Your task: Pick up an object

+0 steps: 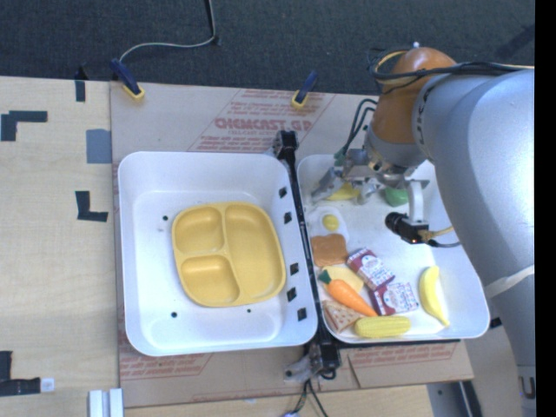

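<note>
The tool [352,181] hangs low over the far end of the right bin [473,320], beside a yellow piece and a green one; whether it is released or clenched cannot be told from above. On the surface [52,233] the left bin [139,259] carries a yellow divided plate [229,254]. The pick looks unfinished, with nothing lifted clear. Candidates lie loose at the near end of the right bin: a banana [433,295], a carrot [351,295], a corn cob [382,326], a slice of bread [329,249] and red packets [382,283].
</note>
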Robot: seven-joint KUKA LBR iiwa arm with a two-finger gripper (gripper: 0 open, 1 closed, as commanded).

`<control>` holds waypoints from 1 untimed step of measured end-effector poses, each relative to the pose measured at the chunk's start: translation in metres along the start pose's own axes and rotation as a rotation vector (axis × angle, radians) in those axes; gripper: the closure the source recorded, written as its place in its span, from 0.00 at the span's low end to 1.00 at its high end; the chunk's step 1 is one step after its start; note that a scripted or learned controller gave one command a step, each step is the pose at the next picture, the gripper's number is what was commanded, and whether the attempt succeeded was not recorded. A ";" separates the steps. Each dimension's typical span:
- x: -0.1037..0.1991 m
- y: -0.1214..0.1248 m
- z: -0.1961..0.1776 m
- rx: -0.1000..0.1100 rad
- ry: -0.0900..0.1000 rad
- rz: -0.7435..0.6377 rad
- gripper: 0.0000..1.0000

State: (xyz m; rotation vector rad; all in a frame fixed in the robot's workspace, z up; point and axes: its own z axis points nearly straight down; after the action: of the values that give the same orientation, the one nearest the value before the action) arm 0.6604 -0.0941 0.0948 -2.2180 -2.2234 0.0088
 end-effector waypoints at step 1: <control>0.000 0.000 -0.009 0.002 -0.001 -0.001 1.00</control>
State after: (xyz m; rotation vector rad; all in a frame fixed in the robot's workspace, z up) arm 0.6601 -0.0942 0.1042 -2.2168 -2.2238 0.0122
